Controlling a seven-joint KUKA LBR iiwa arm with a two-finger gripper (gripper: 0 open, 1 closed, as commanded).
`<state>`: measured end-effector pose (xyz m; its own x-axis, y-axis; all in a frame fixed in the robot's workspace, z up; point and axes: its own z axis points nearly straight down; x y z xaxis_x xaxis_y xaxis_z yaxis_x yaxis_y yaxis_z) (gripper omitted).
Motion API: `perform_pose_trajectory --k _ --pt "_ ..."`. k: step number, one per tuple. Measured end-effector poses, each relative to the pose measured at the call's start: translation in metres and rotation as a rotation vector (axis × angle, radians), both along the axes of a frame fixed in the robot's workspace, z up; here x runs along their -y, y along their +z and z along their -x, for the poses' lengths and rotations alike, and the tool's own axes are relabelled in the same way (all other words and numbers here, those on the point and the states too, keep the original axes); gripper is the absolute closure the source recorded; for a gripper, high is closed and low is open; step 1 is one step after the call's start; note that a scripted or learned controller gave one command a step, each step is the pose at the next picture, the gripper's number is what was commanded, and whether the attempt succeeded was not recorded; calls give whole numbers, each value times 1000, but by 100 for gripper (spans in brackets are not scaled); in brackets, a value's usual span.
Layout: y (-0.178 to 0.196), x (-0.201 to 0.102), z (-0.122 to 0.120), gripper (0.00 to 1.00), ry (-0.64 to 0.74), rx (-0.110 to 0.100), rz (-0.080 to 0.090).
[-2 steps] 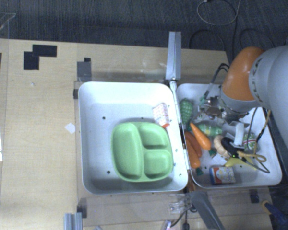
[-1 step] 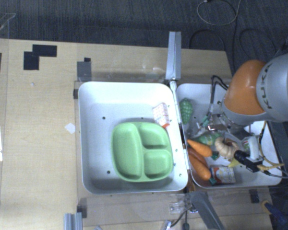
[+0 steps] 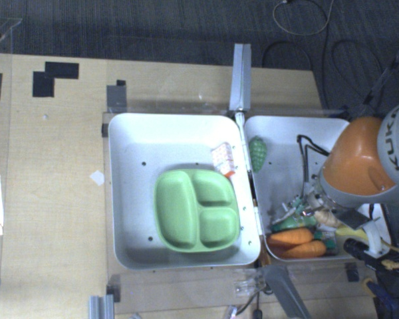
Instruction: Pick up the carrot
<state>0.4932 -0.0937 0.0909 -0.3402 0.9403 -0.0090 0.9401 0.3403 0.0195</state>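
**Camera view: carrot not yet lifted, arm low over the right bin**

Camera view puts the carrot (image 3: pixel 291 237) on the floor of the right bin (image 3: pixel 279 135), in its near left corner, with a second orange piece (image 3: pixel 307 249) touching it on the near side. From where I stand, the pick is not done: the carrot lies flat, nothing clamped round it. The arm (image 3: pixel 359 158) hangs over that bin, and its gripper (image 3: pixel 306 208) sits just beyond the carrot among a clutter of small items. Whether the fingers are released or clenched I cannot tell. Closing on the carrot and raising it is all left.

A green leafy toy (image 3: pixel 257 153) lies at the far left of that bin. The left bin (image 3: pixel 130 178) carries a green 3-section tray (image 3: pixel 197 209) and a small packet (image 3: pixel 222 158). Both bins sit on a pale wooden counter (image 3: pixel 46 178); dark carpet (image 3: pixel 153 12) with loose cables (image 3: pixel 306 12) runs beyond.
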Motion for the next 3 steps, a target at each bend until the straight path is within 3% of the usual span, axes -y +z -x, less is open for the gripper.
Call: perform_pose_trajectory --k 1,2,3 --pt "219 38 -11 0 -179 -13 -3" --pt "64 -7 6 0 -304 -20 -5" --pt "-1 0 3 0 -221 -9 -6"
